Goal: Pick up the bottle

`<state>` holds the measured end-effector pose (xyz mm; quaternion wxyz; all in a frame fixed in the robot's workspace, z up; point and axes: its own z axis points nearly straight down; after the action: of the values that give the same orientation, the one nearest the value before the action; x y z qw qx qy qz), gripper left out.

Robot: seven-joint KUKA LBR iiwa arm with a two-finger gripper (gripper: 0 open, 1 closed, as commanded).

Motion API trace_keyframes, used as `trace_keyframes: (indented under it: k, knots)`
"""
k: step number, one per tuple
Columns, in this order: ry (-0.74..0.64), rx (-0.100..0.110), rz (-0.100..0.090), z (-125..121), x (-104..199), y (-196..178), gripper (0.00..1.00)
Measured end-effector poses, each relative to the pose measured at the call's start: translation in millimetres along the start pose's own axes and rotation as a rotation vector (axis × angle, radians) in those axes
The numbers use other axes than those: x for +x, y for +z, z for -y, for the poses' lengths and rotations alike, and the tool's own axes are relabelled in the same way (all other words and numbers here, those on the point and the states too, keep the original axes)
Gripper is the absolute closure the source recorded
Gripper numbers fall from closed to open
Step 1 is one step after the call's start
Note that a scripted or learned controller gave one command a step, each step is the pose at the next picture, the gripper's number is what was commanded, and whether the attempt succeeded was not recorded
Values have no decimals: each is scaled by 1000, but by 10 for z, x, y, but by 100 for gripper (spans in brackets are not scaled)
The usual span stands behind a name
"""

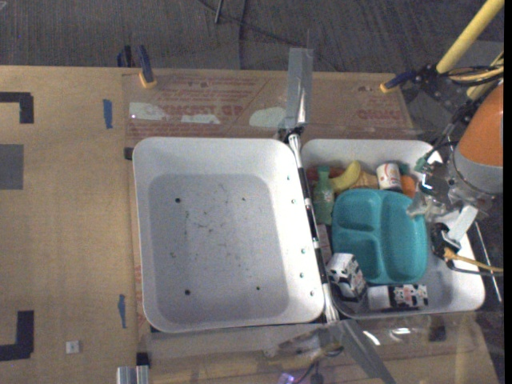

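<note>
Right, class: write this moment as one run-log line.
bottle: right bin, left of teal tray | gripper: over tray's right edge | bottle not held

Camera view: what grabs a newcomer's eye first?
The teal divided tray lying over the clutter in the right bin, with the arm's orange band above that bin's right edge. The green bottle stands at the tray's left, against the wall between the bins, beside a banana. Two cow-patterned cartons sit at the tray's near edge.
</note>
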<state>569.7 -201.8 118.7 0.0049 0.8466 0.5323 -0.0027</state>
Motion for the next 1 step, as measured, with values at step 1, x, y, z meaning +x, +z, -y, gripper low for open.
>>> trace_keyframes:
  k: [1]
  knots:
    - [-4,4,-8,10,55,5,0]
